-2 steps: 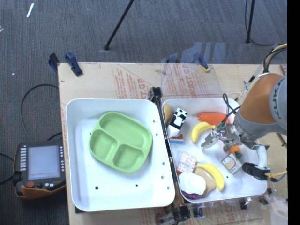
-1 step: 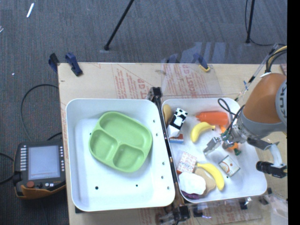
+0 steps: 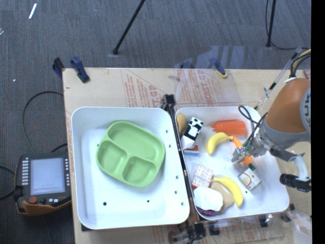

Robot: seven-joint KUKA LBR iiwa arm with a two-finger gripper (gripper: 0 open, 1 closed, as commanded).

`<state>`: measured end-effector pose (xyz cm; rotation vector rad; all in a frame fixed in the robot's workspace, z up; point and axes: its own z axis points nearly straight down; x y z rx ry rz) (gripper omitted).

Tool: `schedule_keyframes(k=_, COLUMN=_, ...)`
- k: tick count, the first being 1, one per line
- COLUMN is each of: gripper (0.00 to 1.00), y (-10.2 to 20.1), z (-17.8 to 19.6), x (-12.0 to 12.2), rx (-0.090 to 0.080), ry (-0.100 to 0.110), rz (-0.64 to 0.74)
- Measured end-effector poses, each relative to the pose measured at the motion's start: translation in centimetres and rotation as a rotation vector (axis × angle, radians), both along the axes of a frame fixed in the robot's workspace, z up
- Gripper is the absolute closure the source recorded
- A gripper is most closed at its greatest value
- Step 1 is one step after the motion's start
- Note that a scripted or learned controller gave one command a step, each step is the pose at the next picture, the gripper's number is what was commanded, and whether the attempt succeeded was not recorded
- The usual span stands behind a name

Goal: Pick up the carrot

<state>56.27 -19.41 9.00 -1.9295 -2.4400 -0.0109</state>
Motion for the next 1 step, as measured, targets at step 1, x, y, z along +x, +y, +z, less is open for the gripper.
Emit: schedule_keyframes(k=1, gripper=1.00, y=4.09, z=6.41, x=2.16, rx=-0.024, ry=-0.013, rz=-0.164)
